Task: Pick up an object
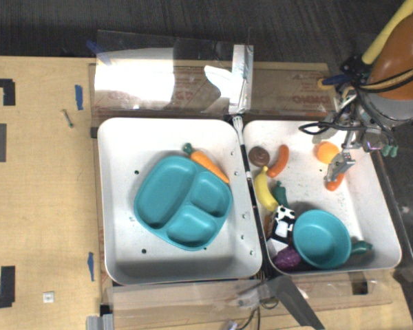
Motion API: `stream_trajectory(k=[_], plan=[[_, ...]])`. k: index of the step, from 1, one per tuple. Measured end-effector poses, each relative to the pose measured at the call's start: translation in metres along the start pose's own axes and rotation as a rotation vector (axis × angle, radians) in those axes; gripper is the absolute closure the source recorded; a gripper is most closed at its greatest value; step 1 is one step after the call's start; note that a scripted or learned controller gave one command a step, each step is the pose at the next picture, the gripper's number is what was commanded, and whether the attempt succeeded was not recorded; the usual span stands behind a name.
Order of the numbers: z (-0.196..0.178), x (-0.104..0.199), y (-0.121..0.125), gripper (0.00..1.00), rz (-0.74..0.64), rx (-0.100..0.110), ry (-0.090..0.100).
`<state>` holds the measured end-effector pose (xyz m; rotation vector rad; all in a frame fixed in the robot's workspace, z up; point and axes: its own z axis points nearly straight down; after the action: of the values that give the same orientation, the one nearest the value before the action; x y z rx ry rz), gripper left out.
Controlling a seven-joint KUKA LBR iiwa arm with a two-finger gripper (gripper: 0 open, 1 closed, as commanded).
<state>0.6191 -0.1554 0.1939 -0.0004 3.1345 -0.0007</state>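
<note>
Landmark: teal cup [321, 237], lower part of right bin [382, 205].

Claw [343, 161] hangs over right bin's upper right area, up and right of the cup. Whether it is released or clenched: cannot tell.

Small orange-red piece [334, 179] lies just below the claw, touching or nearly so; contact unclear. Orange ball-like item [326, 150] just left of the claw.

Up-left of the cup: sausage [279, 161], brown round piece [259, 156], banana [265, 191]. Black-and-white toy [283, 220] touches the cup's left side; purple item [287, 258] at its lower left.

Far left of the cup, in left bin [117, 184]: teal divided plate [184, 201], carrot [209, 165] on its upper rim.
</note>
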Motion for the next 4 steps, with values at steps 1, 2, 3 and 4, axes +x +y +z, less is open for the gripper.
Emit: stream_trajectory(k=[1,2,3,4], plan=[[0.103,-0.006,-0.048,0.00,0.045,0.002,-0.003],[0.090,-0.009,-0.046,1.00,0.042,0.003,-0.013],[0.091,-0.009,-0.045,0.00,0.041,0.003,-0.011],[0.077,-0.012,-0.045,1.00,0.040,0.005,-0.023]])
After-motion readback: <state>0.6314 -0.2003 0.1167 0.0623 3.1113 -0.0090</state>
